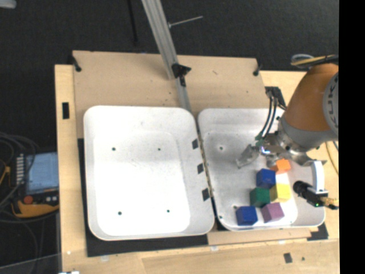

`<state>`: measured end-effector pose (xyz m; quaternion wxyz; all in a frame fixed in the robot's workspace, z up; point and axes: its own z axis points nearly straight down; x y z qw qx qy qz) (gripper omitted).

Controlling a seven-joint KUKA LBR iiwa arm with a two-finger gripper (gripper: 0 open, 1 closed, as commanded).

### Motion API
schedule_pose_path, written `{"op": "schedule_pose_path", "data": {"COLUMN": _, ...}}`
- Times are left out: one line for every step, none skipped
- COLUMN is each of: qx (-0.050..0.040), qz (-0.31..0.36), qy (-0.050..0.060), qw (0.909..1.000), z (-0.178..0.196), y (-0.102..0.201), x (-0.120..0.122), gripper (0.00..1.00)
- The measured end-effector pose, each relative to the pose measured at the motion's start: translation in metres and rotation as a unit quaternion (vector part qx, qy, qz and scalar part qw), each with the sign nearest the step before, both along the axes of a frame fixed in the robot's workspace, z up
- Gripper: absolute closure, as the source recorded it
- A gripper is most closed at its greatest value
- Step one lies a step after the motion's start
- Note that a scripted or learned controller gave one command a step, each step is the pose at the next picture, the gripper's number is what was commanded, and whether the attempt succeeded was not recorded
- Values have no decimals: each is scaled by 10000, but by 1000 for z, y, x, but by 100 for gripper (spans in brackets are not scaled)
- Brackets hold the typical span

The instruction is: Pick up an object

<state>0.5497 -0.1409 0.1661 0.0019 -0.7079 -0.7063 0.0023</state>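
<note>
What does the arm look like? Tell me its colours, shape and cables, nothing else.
The arm is thick and rounded, with a broad orange band above a grey wrist section and part of a dark lettered marking on the orange. Thin dark cables, one of them greenish, run down beside it to the gripper, which is pale grey metal.

Even, fairly bright light from above washes the left bin (142, 170) and the right bin (228, 131) nearly to glare, shadows are faint and soft-edged, the dark floor (34, 27) sinks into murk, and everything looks soft and grainy
</note>
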Motion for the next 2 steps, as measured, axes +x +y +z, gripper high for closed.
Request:
{"op": "schedule_pose_path", "data": {"qx": -26, "qz": 24, "qy": -111, "qw": 9999, "z": -35, "y": -9, "x": 0, "gripper": 0}}
{"op": "schedule_pose_path", "data": {"qx": -32, "qz": -28, "qy": -121, "qw": 9999, "z": -25, "y": -11, "x": 1, "gripper": 100}}
